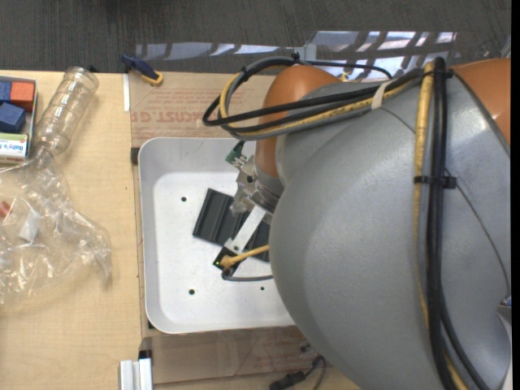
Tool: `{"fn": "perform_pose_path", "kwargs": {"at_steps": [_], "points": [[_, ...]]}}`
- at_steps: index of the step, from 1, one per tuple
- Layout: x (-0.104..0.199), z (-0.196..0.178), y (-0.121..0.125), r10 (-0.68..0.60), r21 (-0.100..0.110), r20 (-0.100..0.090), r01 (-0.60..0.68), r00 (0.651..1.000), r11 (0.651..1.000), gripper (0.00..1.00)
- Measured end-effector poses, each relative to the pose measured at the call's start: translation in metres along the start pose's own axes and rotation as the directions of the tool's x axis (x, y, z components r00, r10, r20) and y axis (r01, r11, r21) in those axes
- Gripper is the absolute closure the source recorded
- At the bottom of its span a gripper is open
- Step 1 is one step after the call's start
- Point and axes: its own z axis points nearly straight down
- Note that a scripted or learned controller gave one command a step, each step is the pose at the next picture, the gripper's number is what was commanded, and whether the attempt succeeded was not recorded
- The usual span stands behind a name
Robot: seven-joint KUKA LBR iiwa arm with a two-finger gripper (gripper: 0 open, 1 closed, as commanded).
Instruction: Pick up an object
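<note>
Camera view, item one: the arm [390, 218], grey with orange bands, reaching in from the right and covering much of the frame, with black and yellow cables [325, 96] strapped along it. Item two: the end effector [244, 195], low inside the left white bin [162, 242]; whether it is apart or together cannot be told here. Item three: a dark flat ribbed object [213, 216], lying on the bin floor just left of and below the end effector, seemingly touching it. Step, as judged: the descent or close onto this object, lift not yet made. Next move calls for a firm closure on the dark object, then a straight rise clear of the bin wall. Surrounding stock on the tabletop [122, 331]: a clear plastic bottle [63, 108], crumpled clear wrap [45, 230], a box of blue and orange blocks [15, 108], all well apart from the bin and no obstruction. Chief hindrance: the arm's own bulk hides the right of the bin.
</note>
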Motion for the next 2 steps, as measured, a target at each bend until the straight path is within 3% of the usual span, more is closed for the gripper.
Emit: {"fn": "perform_pose_path", "kwargs": {"at_steps": [1,2], "points": [[-0.002,0.009,0.025,0.242,0.000,-0.001,-0.242,0.970,0.970,0.00],[-0.011,-0.022,-0.028,0.193,0.000,-0.002,-0.193,0.981,0.981,0.00]]}}
